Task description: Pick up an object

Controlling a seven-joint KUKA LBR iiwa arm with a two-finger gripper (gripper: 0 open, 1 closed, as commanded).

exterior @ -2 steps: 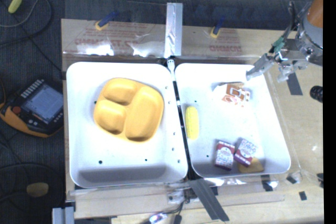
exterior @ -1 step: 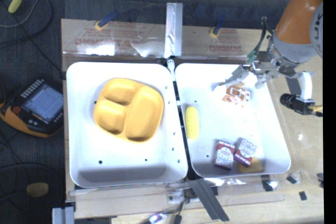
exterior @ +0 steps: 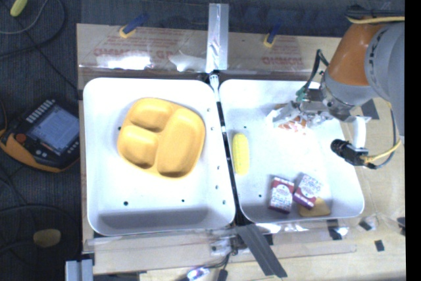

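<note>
Arm: grey with an orange band (exterior: pixel 348 59), it reaches in from the right over the upper right part of the right bin (exterior: pixel 256 92).
Gripper: the gripper (exterior: pixel 309 102) sits low at the bin's upper part, just above a crumpled white-and-red wrapper (exterior: pixel 289 118); how it stands cannot be told, and nothing shows held in it.
Yellow oblong object (exterior: pixel 241 153): lies in the right bin against its left wall, long axis running top to bottom of the view, well apart from the gripper.
Small packets (exterior: pixel 281 194): two red-and-white ones (exterior: pixel 308 189) side by side near the bin's lower edge, touching a tan piece (exterior: pixel 320 208).
Left bin (exterior: pixel 105 207): holds a large yellow three-lobed tray (exterior: pixel 161 136), tilted slightly.
Surface: a handheld pendant (exterior: pixel 46 135) lies left of the bins.
</note>
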